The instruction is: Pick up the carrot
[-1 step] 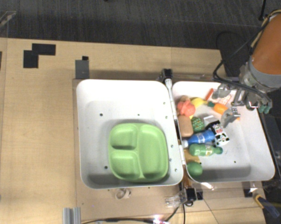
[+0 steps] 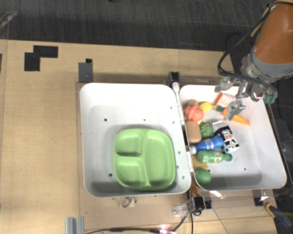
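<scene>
- Over the right bin [image 2: 263, 179], near its far edge, the gripper [image 2: 235, 107] hangs from the grey arm [image 2: 278, 38].
- Whether the pincer is released or clenched cannot be told.
- Just below the gripper lies the carrot [image 2: 240, 119], on the bin floor.
- Left bin [image 2: 95, 130] holds a green divided tray [image 2: 144, 157].

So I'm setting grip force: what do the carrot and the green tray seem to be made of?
The carrot looks like a smooth moulded plastic toy: flat, even orange with no root texture. The green tray looks like rigid matte plastic, one uniform colour with soft rounded compartment edges. Neither can be confirmed by look alone.
</scene>
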Motion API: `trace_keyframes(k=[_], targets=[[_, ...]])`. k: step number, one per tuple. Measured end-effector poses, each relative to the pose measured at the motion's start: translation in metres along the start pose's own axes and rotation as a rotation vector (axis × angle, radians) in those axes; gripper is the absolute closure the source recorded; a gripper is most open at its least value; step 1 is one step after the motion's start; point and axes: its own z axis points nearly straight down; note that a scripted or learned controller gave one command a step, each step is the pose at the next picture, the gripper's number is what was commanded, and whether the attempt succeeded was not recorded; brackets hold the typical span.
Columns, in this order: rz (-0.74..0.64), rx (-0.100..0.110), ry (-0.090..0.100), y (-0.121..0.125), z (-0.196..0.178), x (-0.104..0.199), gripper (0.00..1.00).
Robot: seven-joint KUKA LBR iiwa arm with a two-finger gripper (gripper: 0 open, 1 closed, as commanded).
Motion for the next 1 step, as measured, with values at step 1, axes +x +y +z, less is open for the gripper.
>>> trace_keyframes(k=[1], targets=[[-0.087, 0.0, 0.005, -0.0533, 0.0599, 0.018, 0.0]])
